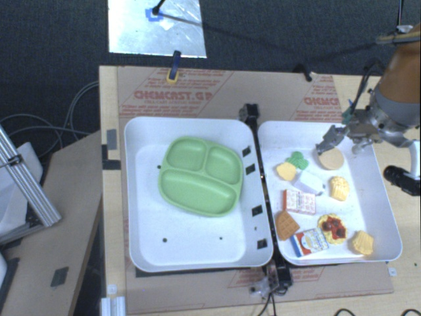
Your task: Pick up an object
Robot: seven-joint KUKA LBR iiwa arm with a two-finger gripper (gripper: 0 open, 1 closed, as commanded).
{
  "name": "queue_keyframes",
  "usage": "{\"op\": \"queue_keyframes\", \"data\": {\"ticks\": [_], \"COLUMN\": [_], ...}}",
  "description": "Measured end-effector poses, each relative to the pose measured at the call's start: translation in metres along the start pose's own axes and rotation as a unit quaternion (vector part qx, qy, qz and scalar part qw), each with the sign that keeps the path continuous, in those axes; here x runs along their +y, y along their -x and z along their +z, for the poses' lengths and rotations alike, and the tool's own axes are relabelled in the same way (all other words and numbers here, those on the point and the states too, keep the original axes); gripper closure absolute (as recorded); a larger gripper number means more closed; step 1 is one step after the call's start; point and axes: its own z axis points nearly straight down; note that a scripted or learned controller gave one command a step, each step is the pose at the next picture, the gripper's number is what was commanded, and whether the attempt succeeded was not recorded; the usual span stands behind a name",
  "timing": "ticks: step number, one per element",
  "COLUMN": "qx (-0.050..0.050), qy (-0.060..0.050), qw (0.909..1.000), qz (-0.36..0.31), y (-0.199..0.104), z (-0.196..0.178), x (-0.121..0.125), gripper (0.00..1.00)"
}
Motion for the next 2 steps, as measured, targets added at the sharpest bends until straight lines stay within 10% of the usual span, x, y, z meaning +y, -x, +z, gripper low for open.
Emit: {"op": "queue_keyframes", "data": {"ticks": [2], "qx": [0.0], "qy": [-0.002], "qw": [1.0], "qz": [0.001], "y": [0.003], "z": [0.101], "x": [-0.002], "gripper": [0.0]}}
